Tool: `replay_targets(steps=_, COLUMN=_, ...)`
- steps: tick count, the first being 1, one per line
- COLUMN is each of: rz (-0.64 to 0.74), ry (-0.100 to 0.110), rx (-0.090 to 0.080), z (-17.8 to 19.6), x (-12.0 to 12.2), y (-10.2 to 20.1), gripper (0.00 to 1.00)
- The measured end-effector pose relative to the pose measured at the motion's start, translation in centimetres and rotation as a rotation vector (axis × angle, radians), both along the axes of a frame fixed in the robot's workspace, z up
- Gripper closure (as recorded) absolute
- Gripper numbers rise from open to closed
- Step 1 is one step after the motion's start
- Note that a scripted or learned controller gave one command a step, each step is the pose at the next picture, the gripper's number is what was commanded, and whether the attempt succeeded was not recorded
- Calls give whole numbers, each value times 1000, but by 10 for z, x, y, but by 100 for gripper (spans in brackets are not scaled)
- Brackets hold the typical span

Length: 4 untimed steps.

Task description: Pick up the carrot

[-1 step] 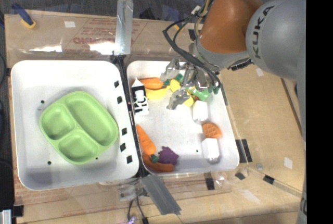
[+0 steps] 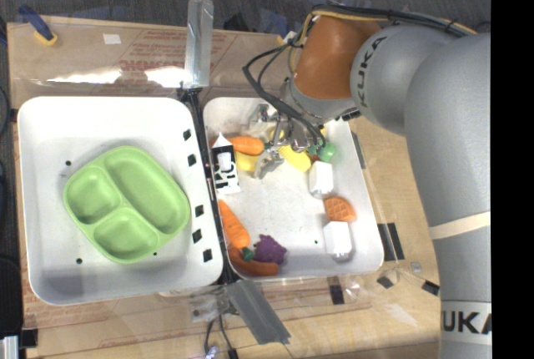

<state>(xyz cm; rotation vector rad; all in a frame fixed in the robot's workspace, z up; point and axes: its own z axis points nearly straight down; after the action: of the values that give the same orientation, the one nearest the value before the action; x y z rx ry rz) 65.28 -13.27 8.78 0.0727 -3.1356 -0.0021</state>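
Two orange carrot-like pieces lie in the right bin (image 2: 359,182). A long carrot (image 2: 233,224) rests along the bin's left wall, pointing toward the front. A shorter orange piece (image 2: 247,145) lies near the back left, just left of my gripper (image 2: 271,144). The gripper hangs low over the bin's back part, touching or almost touching this piece. The wrist and cables hide much of the gripper.
A yellow item (image 2: 294,155) and a green one (image 2: 326,152) sit right of the gripper. Two white blocks (image 2: 320,179) (image 2: 337,239), an orange slice (image 2: 339,209), purple grapes (image 2: 269,249) and a reddish sausage (image 2: 255,268) share the bin. The left bin holds a green divided plate (image 2: 125,200).
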Motion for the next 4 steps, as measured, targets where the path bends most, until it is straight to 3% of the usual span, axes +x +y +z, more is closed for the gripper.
replay_targets(steps=1, rz=598, ry=-7, rx=0, z=6, x=-18, y=9, gripper=0)
replay_targets(steps=2, rz=87, ry=-4, rx=-1, z=4, x=-62, y=29, gripper=0)
replay_targets(steps=3, rz=97, ry=-14, rx=-1, z=19, x=-58, y=31, gripper=100)
replay_targets(steps=4, rz=204, ry=-11, rx=-5, z=81, x=-60, y=-53, gripper=100)
